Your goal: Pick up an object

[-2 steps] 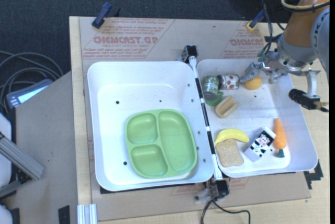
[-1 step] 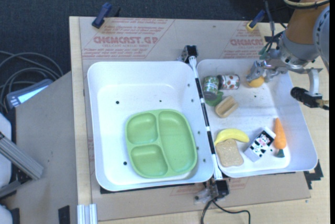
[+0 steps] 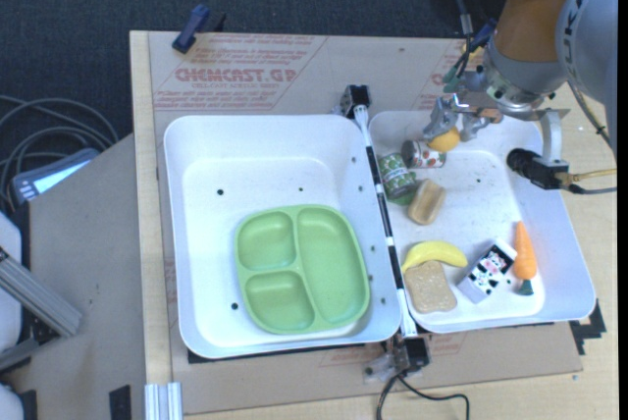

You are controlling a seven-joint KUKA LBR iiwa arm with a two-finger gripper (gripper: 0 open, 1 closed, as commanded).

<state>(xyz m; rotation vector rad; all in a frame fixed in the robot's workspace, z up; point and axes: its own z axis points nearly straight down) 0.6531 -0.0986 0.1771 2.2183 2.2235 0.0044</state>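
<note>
My gripper (image 3: 447, 126) hangs low over the far left corner of the right bin (image 3: 559, 241). A small yellow-orange piece (image 3: 444, 141) shows right at its tip, touching or nearly touching it. Just below lie a small red-and-white can (image 3: 423, 154) and a green can (image 3: 396, 178). A tan block (image 3: 426, 202) lies beside the green can. Nearer the front are a banana (image 3: 435, 254), a slice of bread (image 3: 431, 288), a black-and-white box (image 3: 488, 273) and a carrot (image 3: 525, 253).
The left bin (image 3: 196, 163) holds a green divided plate (image 3: 299, 266). A black divider rail (image 3: 378, 212) runs between the two bins. A black fitting and cable (image 3: 535, 168) sit at the right bin's far right rim, under the arm.
</note>
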